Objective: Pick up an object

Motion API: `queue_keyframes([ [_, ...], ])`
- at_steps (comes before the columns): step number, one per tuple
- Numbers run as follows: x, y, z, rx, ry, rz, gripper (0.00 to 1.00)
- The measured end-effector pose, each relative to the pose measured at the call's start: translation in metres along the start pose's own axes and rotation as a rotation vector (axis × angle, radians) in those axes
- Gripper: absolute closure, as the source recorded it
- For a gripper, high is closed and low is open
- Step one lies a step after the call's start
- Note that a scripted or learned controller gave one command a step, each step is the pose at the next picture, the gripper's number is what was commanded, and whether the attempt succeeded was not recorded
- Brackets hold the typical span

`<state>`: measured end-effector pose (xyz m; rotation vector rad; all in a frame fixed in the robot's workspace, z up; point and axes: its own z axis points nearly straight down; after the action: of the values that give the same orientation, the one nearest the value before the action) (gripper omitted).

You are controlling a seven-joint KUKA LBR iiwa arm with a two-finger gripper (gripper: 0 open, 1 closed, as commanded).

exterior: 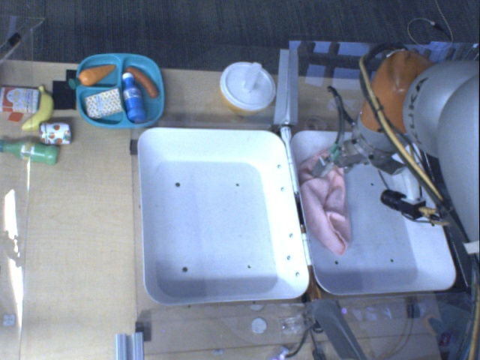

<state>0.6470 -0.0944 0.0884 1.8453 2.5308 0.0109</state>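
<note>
The gripper (334, 158) sits in the upper left part of the right bin (390, 265), right of centre in the frame. Its tips are at the top edge of a pink cloth (327, 205), and a bit of the cloth seems bunched up between them, so it looks closed on the cloth, though the fingers are small and hard to make out. The cloth lies crumpled along the left wall of that bin, running down toward the bin's middle. Behind the gripper the arm (439, 118) stretches to the upper right of the frame, grey with its orange band (390, 77) and dark cables looped around it.

The left bin (217, 216) fills the centre of the frame. Above it, at the top centre, stands a white lidded cup (247, 86). In the upper left is a blue tray (120, 90) with toy food, and left of that a banana (40, 109), a small can (55, 133) and a green bottle (30, 151) lie on the bench (75, 246).
</note>
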Motion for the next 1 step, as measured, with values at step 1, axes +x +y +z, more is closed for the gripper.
queue_keyframes([
  [1,0.0001,0.0027,-0.0122,-0.006,-0.002,-0.002,1.0],
])
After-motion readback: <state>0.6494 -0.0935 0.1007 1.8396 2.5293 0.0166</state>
